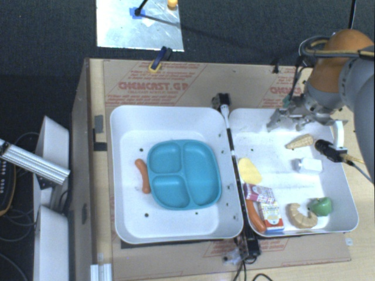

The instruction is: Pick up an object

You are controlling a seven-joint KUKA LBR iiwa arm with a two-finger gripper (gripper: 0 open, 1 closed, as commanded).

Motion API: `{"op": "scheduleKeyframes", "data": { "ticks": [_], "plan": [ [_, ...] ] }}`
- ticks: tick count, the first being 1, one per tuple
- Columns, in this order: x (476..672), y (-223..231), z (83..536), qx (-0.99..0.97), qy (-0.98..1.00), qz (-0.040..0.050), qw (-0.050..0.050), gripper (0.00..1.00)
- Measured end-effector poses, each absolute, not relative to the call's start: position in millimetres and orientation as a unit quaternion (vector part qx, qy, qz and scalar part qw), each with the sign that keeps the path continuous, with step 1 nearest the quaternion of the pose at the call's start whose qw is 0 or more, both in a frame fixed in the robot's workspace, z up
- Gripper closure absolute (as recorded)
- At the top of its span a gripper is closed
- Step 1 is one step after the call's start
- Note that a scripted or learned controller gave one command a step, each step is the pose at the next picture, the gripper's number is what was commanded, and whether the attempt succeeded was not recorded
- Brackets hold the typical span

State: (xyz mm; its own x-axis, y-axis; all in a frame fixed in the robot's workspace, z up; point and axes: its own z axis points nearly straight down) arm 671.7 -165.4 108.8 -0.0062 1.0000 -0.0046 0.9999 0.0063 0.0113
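Worktop [176,81] clad in brown printed cardboard, carrying two shallow white bins side by side, their inner rims meeting down the middle. Left bin [126,130] and right bin [344,206] alike in size and shape. Beyond the worktop's far edge, on dark floor, a silvery sheet [126,22] with a small orange ball [171,3] near its far right corner.

Grey arm [351,81] reaching in from the right, orange band above the wrist, poised over the far right corner of the right bin. Blue divided plate [183,174] lying flat in the middle of the left bin, three compartments facing up. Hand [285,122] at the arm's end, over the far part of the right bin, well apart from the near-side things; open or closed, cannot tell.

Things to pick, mostly in the right bin. Tan pastry [300,216] near the near rim, curved like a crescent, with a green fruit [320,205] touching its right end. Along the left wall, far to near: yellow lump [249,170], pink and white packet [261,193], red and white carton [272,217]. Red-orange sausage [254,214] just left of the carton, against the wall. Beige cone [300,141] lying on its side to the near right of the hand, close to it but apart. White block [309,165] just nearer than the cone, on bare floor.

In the left bin, an orange sausage [142,175] lying just left of the plate, lengthwise near to far.
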Motion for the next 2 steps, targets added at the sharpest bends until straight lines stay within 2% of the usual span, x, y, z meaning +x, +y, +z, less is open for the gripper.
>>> {"op": "scheduleKeyframes", "data": {
  "ticks": [1, 2],
  "plan": [
    [656.2, -138, 84, 0.706, 0.708, 0.0007, 0.001, 0.0],
    [669.3, -160, 85, 0.706, 0.708, 0.0009, 0.002, 0.0]
  ]
}}
